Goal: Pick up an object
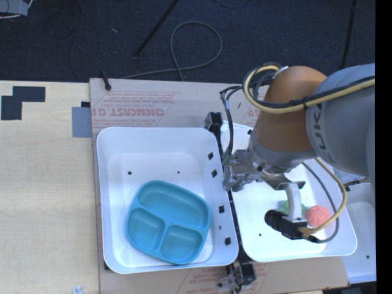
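1. left bin (122, 158): holds divided tray (168, 222), flat, toward its near side.
2. right bin (252, 225): just beside left bin, on its right; holds ball (318, 215) at the end far from left bin, with small item (285, 206) just beside the ball, toward left bin.
3. arm (294, 121): above right bin.

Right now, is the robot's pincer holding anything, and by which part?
Cannot be told. The pincer is above the right bin; a pink ball lies there.

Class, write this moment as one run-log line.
arm: above right bin | right bin: pink ball, green item | left bin: blue tray
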You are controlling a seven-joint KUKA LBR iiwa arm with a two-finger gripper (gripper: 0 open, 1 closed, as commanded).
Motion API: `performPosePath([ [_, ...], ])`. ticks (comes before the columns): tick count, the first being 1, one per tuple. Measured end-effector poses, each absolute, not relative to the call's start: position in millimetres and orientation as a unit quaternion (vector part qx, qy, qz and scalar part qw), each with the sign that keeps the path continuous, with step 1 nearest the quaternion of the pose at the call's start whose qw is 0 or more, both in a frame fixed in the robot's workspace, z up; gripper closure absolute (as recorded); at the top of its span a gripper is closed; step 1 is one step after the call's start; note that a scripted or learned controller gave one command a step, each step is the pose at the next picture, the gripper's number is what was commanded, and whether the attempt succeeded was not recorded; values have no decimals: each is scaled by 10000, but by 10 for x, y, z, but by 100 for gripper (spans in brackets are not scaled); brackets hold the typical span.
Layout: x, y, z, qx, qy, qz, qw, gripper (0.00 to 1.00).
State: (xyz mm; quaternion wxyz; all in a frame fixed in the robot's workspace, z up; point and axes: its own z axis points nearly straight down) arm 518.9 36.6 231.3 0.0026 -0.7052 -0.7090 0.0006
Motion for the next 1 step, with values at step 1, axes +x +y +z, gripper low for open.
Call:
performPosePath([
  [1,5255,899,2312,-7055,-7087,9,21,100],
])
